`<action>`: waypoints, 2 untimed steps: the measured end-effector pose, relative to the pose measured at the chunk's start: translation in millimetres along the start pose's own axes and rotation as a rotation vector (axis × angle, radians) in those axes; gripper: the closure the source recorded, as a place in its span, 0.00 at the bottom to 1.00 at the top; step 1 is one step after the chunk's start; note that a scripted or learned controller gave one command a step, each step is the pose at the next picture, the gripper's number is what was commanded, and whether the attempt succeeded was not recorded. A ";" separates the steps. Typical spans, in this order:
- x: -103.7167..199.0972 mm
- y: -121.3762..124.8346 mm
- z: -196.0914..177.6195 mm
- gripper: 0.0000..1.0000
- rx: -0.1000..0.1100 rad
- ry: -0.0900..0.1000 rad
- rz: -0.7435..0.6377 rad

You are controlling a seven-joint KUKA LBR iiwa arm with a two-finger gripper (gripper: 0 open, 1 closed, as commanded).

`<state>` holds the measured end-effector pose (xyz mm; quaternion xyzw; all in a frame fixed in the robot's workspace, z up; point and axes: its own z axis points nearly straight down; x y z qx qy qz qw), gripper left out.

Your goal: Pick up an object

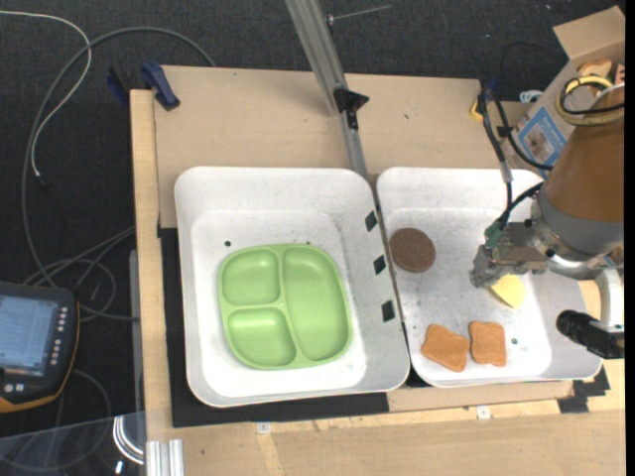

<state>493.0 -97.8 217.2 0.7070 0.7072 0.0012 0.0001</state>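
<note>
The right bin (437,191) holds a brown round cookie-like disc (412,249) near its left wall, two orange-brown pieces (445,347) (487,342) side by side at the front, and a pale yellow wedge (508,291) toward the right. My gripper (493,269) hangs low over the right bin, its tip right at the yellow wedge's upper left edge and partly covering it. Nothing shows clearly between the fingers.
The left bin (198,206) bears a green divided plate (285,306) with three compartments. A metal pole (322,43) slants down to the seam between the bins. A cardboard box and cables stand at the back right, and black clips sit on the bins' shared edge.
</note>
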 end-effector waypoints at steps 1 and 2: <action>-58.2 54.6 -73.3 1.00 -0.011 -0.008 0.003; -90.3 108.8 -168.9 1.00 -0.011 -0.007 -0.002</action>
